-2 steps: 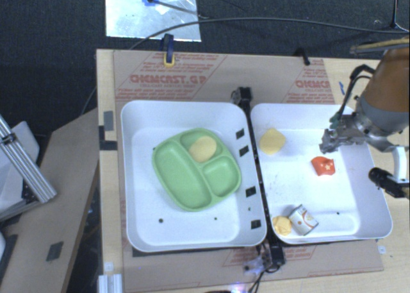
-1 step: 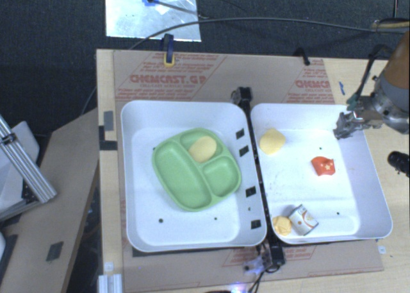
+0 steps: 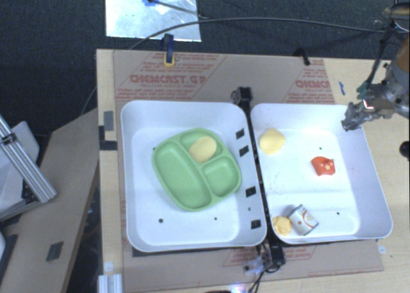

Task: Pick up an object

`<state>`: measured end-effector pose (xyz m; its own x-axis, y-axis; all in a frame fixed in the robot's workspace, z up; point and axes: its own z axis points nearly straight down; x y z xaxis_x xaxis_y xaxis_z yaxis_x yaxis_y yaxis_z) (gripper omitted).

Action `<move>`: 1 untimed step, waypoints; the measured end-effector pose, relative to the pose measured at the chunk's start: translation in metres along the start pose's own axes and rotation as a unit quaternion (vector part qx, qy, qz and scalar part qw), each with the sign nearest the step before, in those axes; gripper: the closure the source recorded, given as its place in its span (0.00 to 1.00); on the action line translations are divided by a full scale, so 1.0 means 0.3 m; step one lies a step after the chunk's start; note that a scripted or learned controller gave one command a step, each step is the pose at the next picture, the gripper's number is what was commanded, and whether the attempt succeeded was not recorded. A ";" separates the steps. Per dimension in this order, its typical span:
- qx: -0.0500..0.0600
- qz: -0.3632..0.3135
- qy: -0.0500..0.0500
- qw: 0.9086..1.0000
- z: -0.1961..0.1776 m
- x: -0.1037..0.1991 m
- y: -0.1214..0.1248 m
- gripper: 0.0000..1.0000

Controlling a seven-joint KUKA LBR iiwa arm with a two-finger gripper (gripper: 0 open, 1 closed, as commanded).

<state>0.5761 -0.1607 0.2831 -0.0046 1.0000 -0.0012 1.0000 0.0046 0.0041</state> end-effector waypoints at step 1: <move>0.000 -0.002 0.001 1.000 -0.009 0.158 0.050 1.00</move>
<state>0.5909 -0.1134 0.2859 -0.0084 1.0000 -0.0001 1.0000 0.0084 0.0047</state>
